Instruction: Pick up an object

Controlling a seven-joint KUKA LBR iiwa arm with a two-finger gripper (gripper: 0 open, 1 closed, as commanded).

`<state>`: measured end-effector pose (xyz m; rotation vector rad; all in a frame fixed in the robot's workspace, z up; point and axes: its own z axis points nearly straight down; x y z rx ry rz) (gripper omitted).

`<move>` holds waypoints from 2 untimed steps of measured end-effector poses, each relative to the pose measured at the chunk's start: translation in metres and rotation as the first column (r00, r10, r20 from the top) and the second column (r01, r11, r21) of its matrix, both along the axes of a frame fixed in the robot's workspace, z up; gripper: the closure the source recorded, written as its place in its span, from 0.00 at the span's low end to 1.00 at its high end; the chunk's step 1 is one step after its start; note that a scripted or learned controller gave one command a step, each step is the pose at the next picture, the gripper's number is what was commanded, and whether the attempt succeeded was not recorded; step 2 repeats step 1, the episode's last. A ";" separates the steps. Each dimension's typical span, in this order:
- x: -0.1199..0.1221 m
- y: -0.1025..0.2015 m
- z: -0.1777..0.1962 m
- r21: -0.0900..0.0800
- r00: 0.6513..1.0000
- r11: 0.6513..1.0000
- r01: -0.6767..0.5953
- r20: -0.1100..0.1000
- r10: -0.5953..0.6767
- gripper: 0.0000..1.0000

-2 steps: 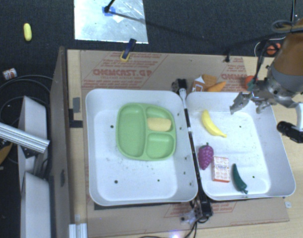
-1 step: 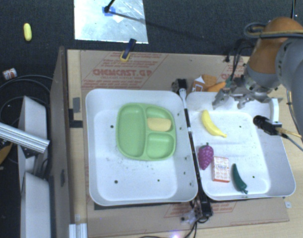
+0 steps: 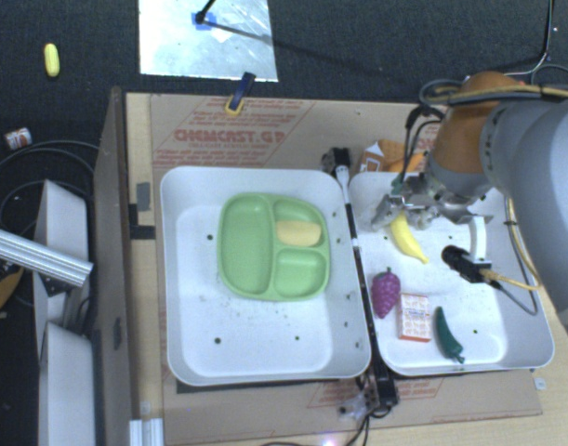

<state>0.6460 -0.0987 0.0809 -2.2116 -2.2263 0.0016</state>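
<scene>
Grey and bulky, the robot arm [image 3: 534, 147] rises closest to the lens at the right, its orange band showing above the wrist, and its two-finger gripper [image 3: 406, 208] hangs low in the far part of the right shallow white bin [image 3: 521, 337]; whether the gripper is released or clenched cannot be told from this angle. Just below the gripper lies the yellow toy banana [image 3: 411, 241], on the floor of the right bin near its left wall, slanting from its upper end by the gripper down toward the bin's middle; whether the gripper touches it cannot be told either. Nearer the front of the same bin, close to the left wall, sits a purple toy bunch of grapes [image 3: 386, 292], with a small orange and white cardboard box [image 3: 415, 318] just beside it to the right and a dark green toy pepper [image 3: 447, 334] just beyond the box. Across the shared wall, the left shallow white bin [image 3: 195, 342] holds a light green divided plastic plate [image 3: 254, 249], and a pale yellow soft-looking lump [image 3: 298, 233] rests in the plate's upper right compartment. Both bins stand on a brown cardboard sheet with red print [image 3: 230, 126], and beyond it a silvery square sheet [image 3: 205, 26] lies on the dark floor
</scene>
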 end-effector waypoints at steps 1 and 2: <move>0.003 -0.002 0.015 -0.002 1.000 1.000 0.000 0.008 0.000 1.00; 0.003 -0.002 0.015 -0.002 1.000 1.000 0.000 0.008 0.000 1.00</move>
